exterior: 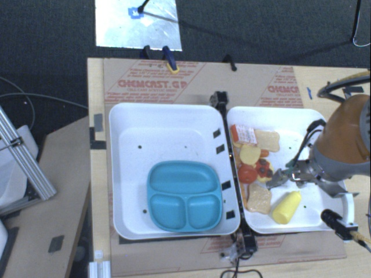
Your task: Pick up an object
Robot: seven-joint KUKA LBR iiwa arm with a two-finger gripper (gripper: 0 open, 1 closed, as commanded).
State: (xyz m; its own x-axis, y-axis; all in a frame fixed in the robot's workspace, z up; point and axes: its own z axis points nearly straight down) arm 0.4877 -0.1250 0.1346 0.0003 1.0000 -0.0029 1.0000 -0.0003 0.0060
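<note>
Yellow piece (pixel 286 207): it lies at the near edge of the right bin (pixel 310 119), a rounded yellow toy food, just beside the slice of bread (pixel 259 199).
Blue tray (pixel 185 195): it sits in the near half of the left bin (pixel 130 131), with three compartments, and nothing lies in them.
Claw (pixel 277 179): it is low over the right bin, at the edge of the pile of toy food; if it is apart or together, I cannot tell, and I see no thing between it.
Arm (pixel 346 143): grey with an orange band, it reaches in from the right over the right bin.
Pile of toy food: a red tomato piece (pixel 248 173), a pale round slice (pixel 250 154) and a toast (pixel 267 141) lie close together along the left wall of the right bin.
Counter (pixel 153 82): brown cardboard with red print covers it behind the bins.
Far end: a shiny sheet (pixel 137 15) lies on the dark floor.
</note>
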